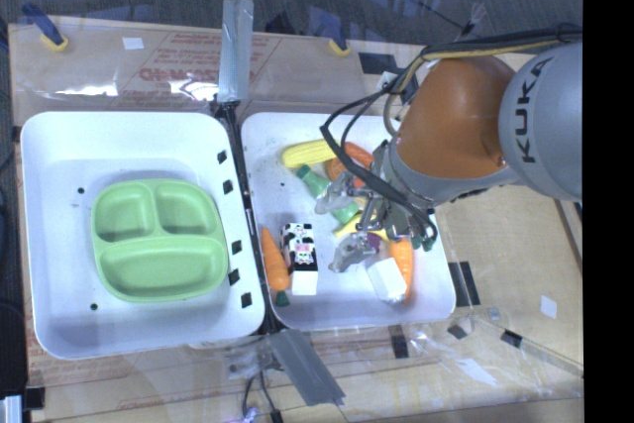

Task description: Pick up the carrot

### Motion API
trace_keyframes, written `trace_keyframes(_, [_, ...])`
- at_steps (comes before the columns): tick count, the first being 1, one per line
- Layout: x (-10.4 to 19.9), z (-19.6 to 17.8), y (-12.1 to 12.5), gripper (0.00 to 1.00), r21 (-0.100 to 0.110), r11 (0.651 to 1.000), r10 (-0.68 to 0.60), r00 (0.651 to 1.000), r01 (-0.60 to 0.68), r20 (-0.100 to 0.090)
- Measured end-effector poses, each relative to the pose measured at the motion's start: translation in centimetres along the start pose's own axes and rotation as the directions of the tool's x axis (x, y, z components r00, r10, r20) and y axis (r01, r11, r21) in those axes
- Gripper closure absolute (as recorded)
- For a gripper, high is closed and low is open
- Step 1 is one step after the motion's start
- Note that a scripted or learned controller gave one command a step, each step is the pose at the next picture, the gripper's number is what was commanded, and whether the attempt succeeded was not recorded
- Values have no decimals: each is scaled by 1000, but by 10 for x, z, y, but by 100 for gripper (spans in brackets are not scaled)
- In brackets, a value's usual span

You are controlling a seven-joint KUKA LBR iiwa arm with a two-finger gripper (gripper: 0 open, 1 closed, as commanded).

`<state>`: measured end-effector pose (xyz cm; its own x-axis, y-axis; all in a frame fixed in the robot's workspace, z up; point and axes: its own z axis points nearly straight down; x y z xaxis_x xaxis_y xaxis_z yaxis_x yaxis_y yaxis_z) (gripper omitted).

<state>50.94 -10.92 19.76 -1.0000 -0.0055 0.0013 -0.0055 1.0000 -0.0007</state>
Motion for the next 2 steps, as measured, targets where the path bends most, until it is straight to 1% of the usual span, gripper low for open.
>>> trace_keyframes(1, [-8,-33,-104,0,2,977,-215,977,215,3])
trace_keyframes(2, [3,105,-101,0,1,981,-192,981,192,4])
